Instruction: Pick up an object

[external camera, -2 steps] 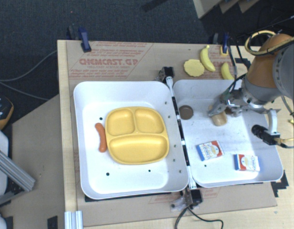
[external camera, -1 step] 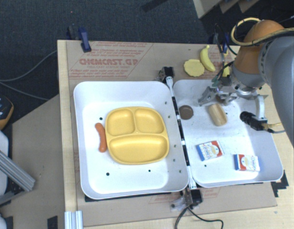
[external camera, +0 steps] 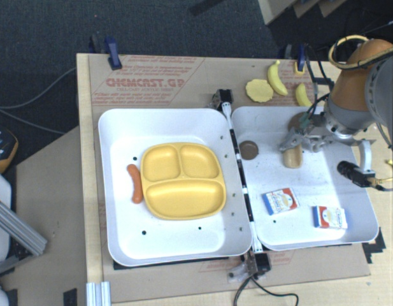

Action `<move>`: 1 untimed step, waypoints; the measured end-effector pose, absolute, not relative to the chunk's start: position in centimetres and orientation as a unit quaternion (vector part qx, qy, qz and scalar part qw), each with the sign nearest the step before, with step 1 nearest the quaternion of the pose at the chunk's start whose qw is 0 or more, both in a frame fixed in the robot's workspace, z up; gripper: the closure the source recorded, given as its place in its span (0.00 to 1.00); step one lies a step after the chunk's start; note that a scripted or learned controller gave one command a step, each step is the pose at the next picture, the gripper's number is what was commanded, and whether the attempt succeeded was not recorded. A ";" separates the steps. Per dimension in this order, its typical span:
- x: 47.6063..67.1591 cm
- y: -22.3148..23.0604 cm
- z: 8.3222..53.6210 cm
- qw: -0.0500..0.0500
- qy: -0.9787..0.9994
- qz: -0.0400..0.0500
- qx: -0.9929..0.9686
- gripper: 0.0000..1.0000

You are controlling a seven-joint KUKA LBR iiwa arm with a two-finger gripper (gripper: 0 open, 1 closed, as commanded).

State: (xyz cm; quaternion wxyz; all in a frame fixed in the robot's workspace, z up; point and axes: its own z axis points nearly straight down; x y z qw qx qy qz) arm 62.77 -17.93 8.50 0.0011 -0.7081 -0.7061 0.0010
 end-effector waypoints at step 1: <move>66.8 -20.3 8.5 -0.001 -0.707 -0.001 -0.707 0.00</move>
